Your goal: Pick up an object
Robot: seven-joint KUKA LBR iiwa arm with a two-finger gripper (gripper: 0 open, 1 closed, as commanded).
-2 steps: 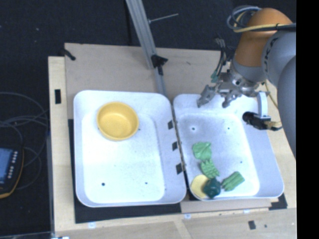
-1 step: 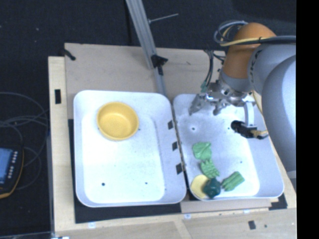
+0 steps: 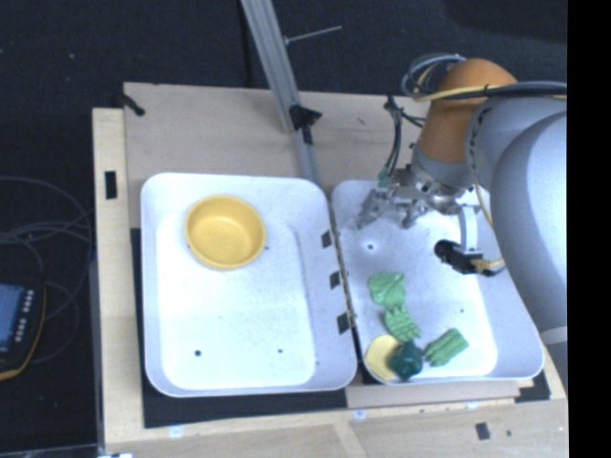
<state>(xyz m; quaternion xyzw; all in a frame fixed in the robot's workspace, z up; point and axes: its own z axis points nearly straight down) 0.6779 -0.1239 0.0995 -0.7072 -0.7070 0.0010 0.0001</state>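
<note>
My gripper (image 3: pixel 387 218) hangs over the far left part of the right bin (image 3: pixel 506 342), its fingers spread open with nothing between them. Nearer the front of that bin lie a light green crumpled piece (image 3: pixel 387 287), a second green piece (image 3: pixel 403 324) and a green ridged piece (image 3: pixel 445 346). A dark teal object (image 3: pixel 409 361) rests on a small yellow object (image 3: pixel 380 355) at the bin's front left corner. All of these lie well in front of the gripper. A yellow bowl (image 3: pixel 225 232) stands in the left bin (image 3: pixel 239 351).
A grey metal post (image 3: pixel 277 65) slants up from behind the bins. The divider between the two bins (image 3: pixel 339 275) runs just left of the gripper. The arm's large grey body (image 3: pixel 535 198) covers the right bin's right side.
</note>
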